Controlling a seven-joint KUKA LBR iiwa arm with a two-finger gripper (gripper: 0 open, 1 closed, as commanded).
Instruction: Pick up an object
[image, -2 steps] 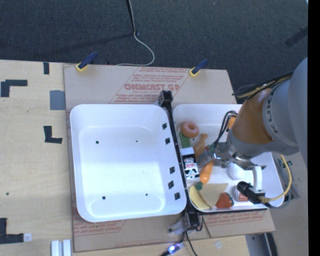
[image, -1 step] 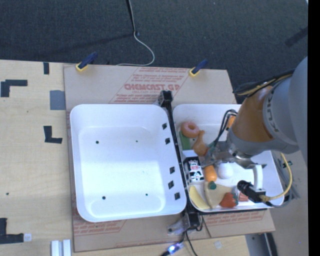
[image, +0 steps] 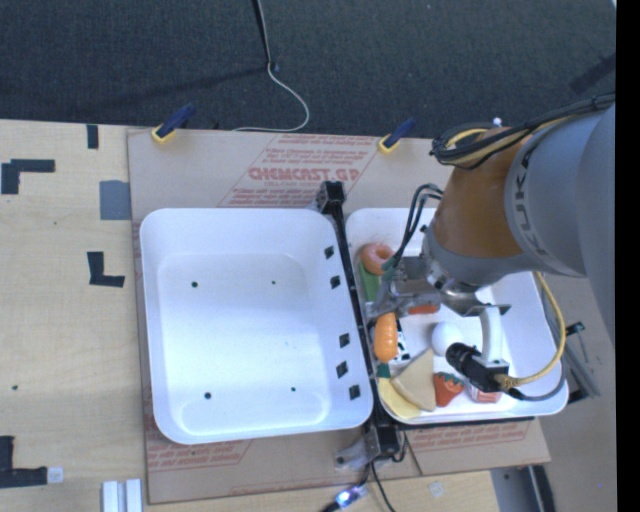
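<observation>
Right bin (image: 548, 330), gripper (image: 400, 300) perhaps low, objects partly hidden

— Setting classed as?
— Robotics lab bench. Two white bins (image: 165, 300) are mounted on a cardboard sheet (image: 290, 175) held by clamps (image: 173, 121); black tape marks (image: 100, 270) are noted on the benchtop, with loose cables (image: 285, 85).

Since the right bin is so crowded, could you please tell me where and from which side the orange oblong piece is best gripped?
Probably across the middle of the orange piece, coming straight down. It lies lengthwise along the right bin's left wall, so the fingers should close across its narrow width; a pale wedge crowds its near end, and the end effector is close above.
</observation>
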